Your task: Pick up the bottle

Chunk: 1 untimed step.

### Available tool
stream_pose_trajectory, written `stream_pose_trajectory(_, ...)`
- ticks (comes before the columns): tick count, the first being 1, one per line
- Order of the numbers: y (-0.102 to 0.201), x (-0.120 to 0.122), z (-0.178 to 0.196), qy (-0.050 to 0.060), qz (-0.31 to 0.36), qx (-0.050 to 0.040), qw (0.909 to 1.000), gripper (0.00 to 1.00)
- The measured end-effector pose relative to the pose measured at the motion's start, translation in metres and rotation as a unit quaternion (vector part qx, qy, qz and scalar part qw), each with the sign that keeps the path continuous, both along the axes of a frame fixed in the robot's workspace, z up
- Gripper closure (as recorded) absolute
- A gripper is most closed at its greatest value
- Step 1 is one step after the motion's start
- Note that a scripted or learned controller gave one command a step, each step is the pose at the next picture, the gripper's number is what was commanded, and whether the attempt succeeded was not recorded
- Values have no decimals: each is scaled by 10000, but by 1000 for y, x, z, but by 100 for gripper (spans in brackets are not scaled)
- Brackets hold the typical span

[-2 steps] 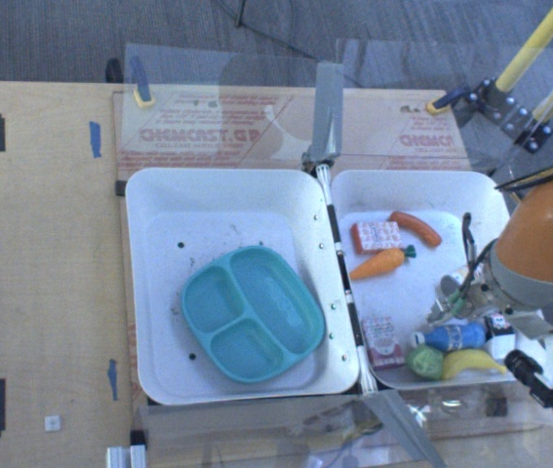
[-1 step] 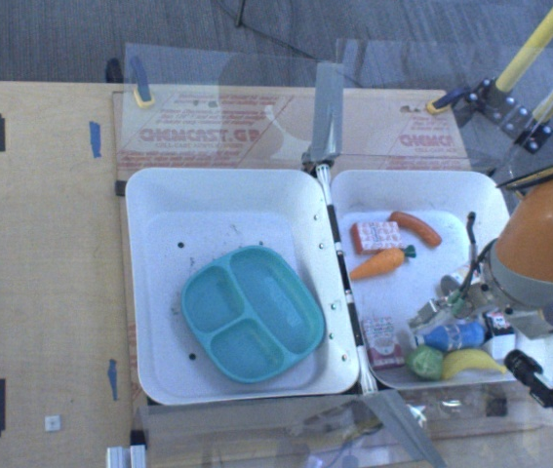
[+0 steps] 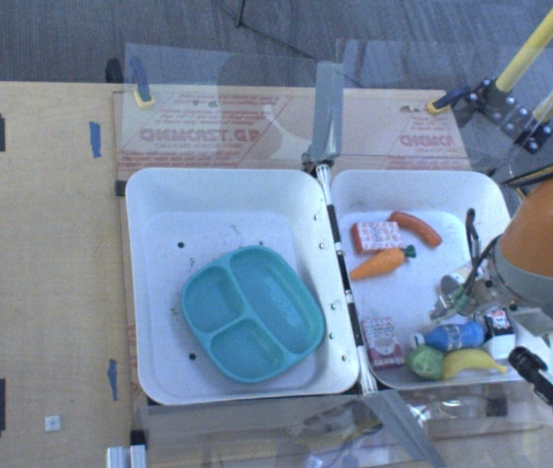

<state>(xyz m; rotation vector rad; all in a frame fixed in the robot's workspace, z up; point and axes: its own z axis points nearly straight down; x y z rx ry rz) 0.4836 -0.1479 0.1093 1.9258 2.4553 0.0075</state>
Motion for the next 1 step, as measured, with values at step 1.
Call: stream_pose_trajectory(1,0,0,0,1,0,1,10000,0)
